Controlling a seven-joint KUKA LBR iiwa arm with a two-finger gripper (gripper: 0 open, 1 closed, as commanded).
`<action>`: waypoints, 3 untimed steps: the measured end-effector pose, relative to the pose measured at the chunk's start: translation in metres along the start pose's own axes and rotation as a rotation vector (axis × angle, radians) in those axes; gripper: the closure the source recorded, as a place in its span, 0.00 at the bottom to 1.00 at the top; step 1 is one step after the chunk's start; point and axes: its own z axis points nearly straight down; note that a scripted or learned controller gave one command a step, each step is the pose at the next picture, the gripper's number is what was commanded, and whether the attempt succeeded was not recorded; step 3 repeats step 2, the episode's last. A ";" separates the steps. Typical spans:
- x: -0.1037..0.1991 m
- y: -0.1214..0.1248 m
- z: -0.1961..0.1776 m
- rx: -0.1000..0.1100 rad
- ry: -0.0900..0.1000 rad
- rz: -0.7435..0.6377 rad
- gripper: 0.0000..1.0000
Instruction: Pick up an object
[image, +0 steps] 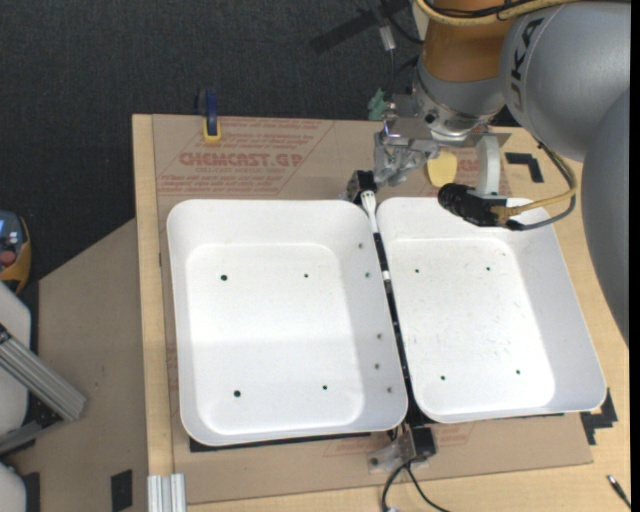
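My gripper (397, 163) hangs over the far edge of the bench, just above the back corner where the two bins meet. A small pale yellow object (441, 167) shows right beside it, to its right, behind the far rim of the right bin (560, 300). Whether the gripper touches that object I cannot tell. The left bin (185, 300) lies to the lower left of the gripper.
The bins sit side by side on a brown cardboard sheet (260, 150). A blue and yellow clamp (210, 115) stands at the sheet's far left edge. The grey arm (570, 70) fills the upper right corner.
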 end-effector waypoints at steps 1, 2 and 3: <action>-0.052 0.004 -0.045 -0.001 -0.002 0.009 1.00; 0.022 0.002 0.029 0.012 0.001 0.001 1.00; 0.022 0.002 0.029 0.012 0.001 0.001 1.00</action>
